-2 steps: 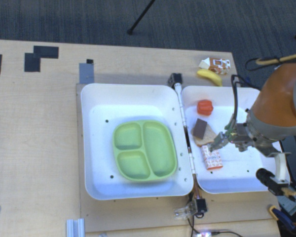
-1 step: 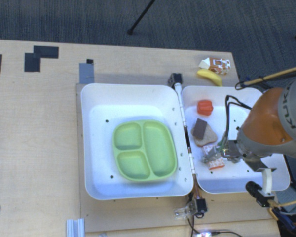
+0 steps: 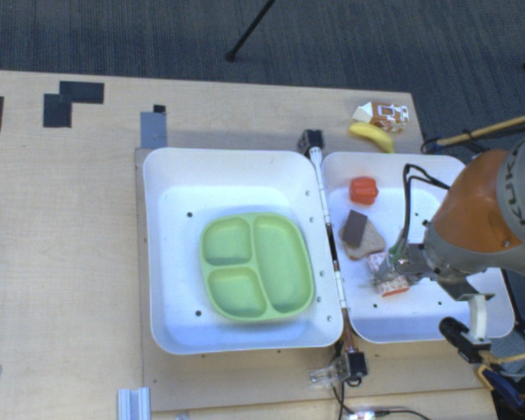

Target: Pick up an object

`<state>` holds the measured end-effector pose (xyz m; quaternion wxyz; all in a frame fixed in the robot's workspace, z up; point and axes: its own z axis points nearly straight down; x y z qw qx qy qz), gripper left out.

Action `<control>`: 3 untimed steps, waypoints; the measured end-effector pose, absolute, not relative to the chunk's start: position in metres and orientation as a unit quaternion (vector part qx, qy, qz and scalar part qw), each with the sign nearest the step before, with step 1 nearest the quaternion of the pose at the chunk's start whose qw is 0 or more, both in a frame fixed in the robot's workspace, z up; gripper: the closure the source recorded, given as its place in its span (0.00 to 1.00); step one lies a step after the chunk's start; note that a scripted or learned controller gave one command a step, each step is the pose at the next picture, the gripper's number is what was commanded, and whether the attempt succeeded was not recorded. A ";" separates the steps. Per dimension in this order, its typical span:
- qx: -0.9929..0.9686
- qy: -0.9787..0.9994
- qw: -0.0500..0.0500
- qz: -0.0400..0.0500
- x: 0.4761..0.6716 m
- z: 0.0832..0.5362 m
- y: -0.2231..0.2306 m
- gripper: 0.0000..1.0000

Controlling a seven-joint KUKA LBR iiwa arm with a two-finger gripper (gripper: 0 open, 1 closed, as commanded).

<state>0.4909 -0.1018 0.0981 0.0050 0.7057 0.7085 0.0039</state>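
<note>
My gripper (image 3: 390,272) is low over the middle of the right bin (image 3: 420,322), with the grey arm and its orange band (image 3: 477,208) coming in from the right. Right at the gripper's tip lies a small white and red packet (image 3: 394,289); whether it is gripped is unclear. Just left of the gripper sits a dark brown block (image 3: 355,227) resting against a tan piece (image 3: 367,244). An orange-red cup-like object (image 3: 363,190) stands near the bin's far side.
The left bin (image 3: 171,234) holds a green divided plate (image 3: 256,266). A banana (image 3: 372,136) and a small printed box (image 3: 388,112) lie on the bench beyond the right bin. A black clamp (image 3: 312,140) sits at the divider between the bins.
</note>
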 end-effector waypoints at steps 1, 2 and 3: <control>0.705 0.709 0.001 0.002 0.488 0.185 -0.028 1.00; 0.705 0.709 0.000 0.001 0.487 0.201 0.057 1.00; 0.705 0.709 -0.001 0.000 0.486 0.177 0.119 1.00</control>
